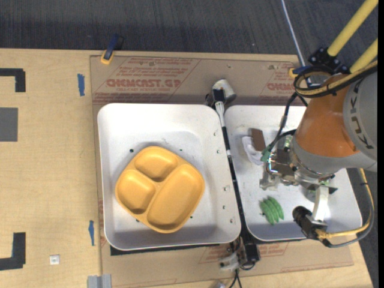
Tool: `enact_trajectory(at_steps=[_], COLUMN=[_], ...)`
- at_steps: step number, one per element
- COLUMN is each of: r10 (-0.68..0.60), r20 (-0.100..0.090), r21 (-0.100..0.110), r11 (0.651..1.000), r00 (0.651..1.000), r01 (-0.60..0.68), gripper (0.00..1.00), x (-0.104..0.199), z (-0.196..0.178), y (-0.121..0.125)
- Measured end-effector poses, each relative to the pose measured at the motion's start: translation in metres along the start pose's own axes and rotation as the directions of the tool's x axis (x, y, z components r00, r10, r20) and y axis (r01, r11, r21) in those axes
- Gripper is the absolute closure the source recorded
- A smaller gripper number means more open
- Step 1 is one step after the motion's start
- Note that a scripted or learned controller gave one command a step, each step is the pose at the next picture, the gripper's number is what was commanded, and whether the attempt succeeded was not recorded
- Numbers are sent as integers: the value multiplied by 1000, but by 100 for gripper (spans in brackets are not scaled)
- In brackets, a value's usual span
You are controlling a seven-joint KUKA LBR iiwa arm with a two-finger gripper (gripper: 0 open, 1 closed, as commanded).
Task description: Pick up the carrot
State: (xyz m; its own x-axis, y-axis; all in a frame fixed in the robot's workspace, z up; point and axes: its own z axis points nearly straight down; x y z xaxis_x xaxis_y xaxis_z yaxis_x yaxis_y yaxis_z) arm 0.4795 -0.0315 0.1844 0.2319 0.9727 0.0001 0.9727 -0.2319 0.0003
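- A robotics lab or test cell, not a home.
- Industrial arm (pixel 336 125) at frame right, cables exposed.
- Two white bins (pixel 114 161) on a cardboard-covered bench (pixel 48 161), blue tape marks (pixel 81 84) upper left.
- Grey carpet (pixel 180 11) along the top.

The grey arm (pixel 354 119) reaches in from the right — its orange band turned toward the camera, wrist bent downward, the gripper (pixel 277 168) hanging low beneath it.
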Motion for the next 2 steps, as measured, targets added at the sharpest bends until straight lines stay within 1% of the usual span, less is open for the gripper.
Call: enact_trajectory(at_steps=[1, 2], r10=[169, 443], r20=[0, 0], r21=[-1, 0], r11=[986, 897], r00=[986, 897], r01=[-169, -443], gripper=[100, 100], x=[23, 52], z=[-14, -23], y=[-5, -12])
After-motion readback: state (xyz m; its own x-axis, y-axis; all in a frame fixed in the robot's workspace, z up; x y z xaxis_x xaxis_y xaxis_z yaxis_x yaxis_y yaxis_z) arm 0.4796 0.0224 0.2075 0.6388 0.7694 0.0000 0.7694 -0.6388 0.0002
